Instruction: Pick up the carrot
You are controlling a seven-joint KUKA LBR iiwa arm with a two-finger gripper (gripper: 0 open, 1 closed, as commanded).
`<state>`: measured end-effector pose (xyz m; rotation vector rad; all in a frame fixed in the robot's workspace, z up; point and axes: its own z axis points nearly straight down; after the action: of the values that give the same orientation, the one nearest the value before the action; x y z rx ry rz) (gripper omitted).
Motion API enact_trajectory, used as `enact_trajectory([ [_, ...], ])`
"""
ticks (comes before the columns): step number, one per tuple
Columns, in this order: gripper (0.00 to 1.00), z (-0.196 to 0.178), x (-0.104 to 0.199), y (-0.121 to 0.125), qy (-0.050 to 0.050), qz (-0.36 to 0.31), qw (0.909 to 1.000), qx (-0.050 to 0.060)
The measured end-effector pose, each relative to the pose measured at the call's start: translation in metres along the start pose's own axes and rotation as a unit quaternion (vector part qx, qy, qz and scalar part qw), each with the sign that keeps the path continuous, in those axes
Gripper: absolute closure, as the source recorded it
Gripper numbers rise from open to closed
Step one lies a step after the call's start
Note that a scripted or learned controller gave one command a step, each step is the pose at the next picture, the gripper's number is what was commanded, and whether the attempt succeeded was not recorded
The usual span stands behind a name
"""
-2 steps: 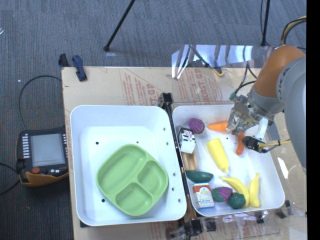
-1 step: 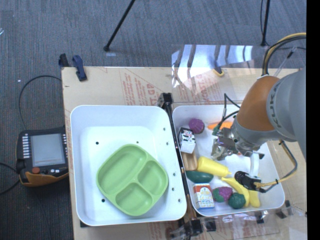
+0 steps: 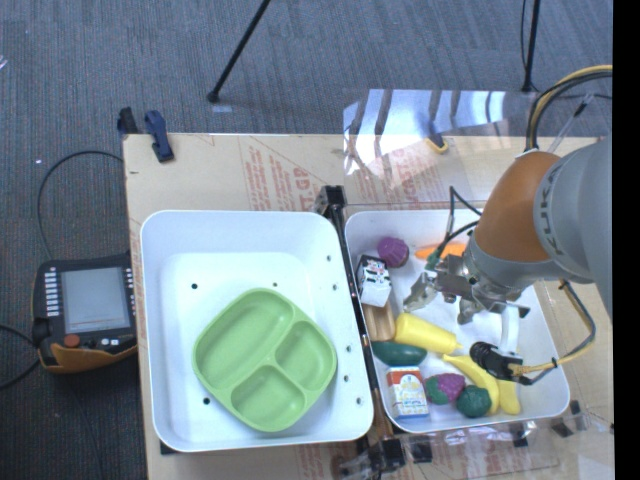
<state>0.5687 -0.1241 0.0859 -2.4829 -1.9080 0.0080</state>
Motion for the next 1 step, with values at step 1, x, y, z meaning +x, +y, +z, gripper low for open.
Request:
enact_trajectory([
  [1, 0.0, -0.0137, 0.0308, -0.0337, -0.004, 0.113, 0.9936, -0.006],
])
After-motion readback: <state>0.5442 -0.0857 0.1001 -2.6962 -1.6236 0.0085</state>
